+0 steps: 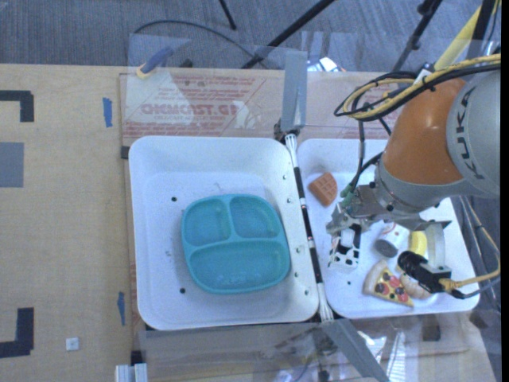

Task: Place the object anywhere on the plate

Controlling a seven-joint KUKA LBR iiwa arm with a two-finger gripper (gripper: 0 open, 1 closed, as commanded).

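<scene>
Camera view: claw (343, 241), finger state unclear, hovering right of the plate (235, 243); crowded toys risking a mis-grab.

Grey carpet floor (95, 14) (crossed by dark tripod legs (219, 2)) lies behind the tan bench (64, 213).

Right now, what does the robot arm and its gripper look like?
The arm is bulky and rounded, with a grey shell bearing dark KUKA lettering and a wide orange band above the wrist. Yellow and black cables loop over it from the upper right. The gripper is small, with dark and white parts.
</scene>
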